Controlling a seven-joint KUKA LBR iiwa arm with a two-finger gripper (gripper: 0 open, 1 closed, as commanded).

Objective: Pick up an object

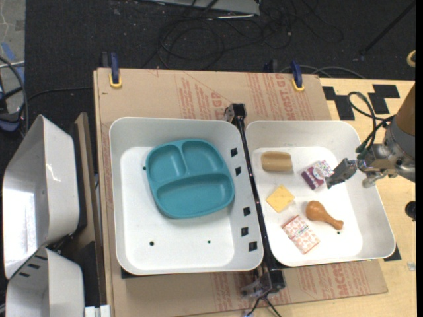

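The bench (218, 91) was a tan board printed with red lettering, held at its far edge by two yellow-and-blue clamps (115, 74). Beyond it lay a dark floor (66, 25) strewn with black cables (192, 32). Off the bench's left side stood spare white tubs (36, 183), tilted.

Two shallow white bins sat side by side on the bench, their inner rims touching. The left bin (132, 243) carried a teal divided plate (190, 178), lying flat toward the far half. The right bin (370, 236) carried five small things: a tan bread roll (276, 162) near the far left, a purple-and-white packet (318, 174) to its right, a yellow cheese slice (280, 199) below the roll, a brown toy drumstick (323, 214) toward the middle right, and a red-and-white patterned packet (301, 234) nearest the front edge. None of them touched another.

The grey arm (400, 137) came in from the right over the right bin's far right rim. The tool (343, 173) hung low just beside the purple-and-white packet, on its right, its dark tip close to the packet's edge. Whether the tool was wide or narrow could not be told, and nothing was seen gripped in it.
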